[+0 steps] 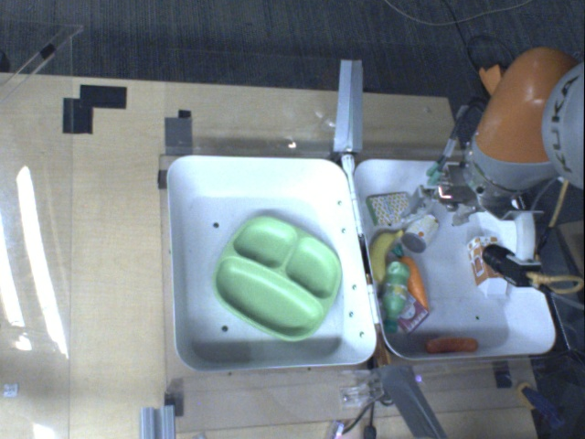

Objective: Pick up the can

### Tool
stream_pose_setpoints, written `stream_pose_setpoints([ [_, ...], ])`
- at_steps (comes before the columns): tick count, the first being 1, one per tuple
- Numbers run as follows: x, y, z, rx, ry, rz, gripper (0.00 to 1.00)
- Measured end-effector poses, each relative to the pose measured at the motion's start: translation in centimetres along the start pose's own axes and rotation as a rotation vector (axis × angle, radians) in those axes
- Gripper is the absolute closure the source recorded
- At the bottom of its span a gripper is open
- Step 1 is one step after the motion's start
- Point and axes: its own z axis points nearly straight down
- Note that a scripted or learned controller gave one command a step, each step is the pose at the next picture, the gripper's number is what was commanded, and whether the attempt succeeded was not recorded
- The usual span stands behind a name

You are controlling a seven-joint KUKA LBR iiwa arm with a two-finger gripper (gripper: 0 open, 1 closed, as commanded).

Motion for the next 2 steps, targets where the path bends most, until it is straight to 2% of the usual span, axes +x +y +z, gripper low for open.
stream_pose_setpoints([
  [1, 0.9, -3.6, 1.1, 0.001, 0.000, 0.102, 0.00],
  [2, -2.9, -0.3, 9.8, 0.002, 0.000, 0.196, 0.00],
])
